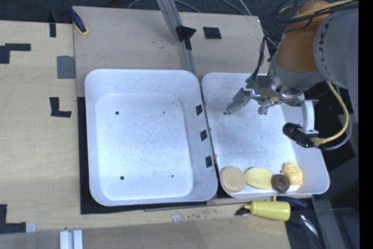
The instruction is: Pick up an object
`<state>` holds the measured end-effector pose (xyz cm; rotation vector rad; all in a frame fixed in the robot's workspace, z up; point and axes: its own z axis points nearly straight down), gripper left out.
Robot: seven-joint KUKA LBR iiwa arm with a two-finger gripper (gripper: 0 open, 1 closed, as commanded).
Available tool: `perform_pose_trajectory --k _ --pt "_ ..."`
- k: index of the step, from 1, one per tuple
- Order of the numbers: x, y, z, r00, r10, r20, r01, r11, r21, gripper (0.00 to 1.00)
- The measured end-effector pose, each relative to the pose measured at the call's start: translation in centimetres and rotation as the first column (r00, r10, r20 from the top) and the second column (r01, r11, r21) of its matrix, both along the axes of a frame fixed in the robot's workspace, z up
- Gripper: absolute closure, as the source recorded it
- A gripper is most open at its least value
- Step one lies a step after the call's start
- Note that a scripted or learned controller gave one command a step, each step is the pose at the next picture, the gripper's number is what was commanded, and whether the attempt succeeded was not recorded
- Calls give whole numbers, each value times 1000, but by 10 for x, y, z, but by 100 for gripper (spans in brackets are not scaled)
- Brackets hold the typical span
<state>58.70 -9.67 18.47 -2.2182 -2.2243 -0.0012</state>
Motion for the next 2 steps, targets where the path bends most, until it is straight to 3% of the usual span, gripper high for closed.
perform_pose_trajectory --k 1,2 --pt "-29 18 28 1000 -1 1 1 1000 0 0" --pt "-53 -45 -4 1000 -8 -4 8 1000 -1 0"
